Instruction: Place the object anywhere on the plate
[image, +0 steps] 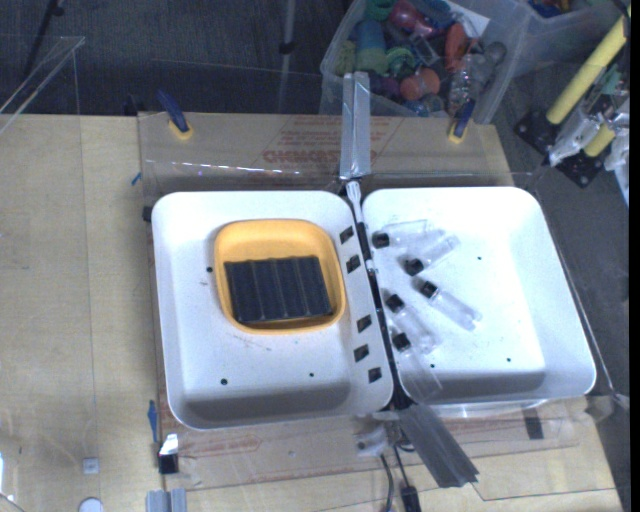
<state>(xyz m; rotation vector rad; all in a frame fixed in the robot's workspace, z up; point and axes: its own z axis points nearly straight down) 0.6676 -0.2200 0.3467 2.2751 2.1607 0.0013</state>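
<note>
Plate, yellow w/ dark ribbed insert, sits in left bin; clear vials w/ black caps lie scattered in right bin near the divider, well apart from plate; gripper state: can't tell.

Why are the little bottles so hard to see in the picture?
In the camera view, the clear bottles lie on the bright right bin, so only their black caps stand out; the image is also a bit soft. The yellow plate in the left bin shows up far better, with its dark ridged middle.
</note>
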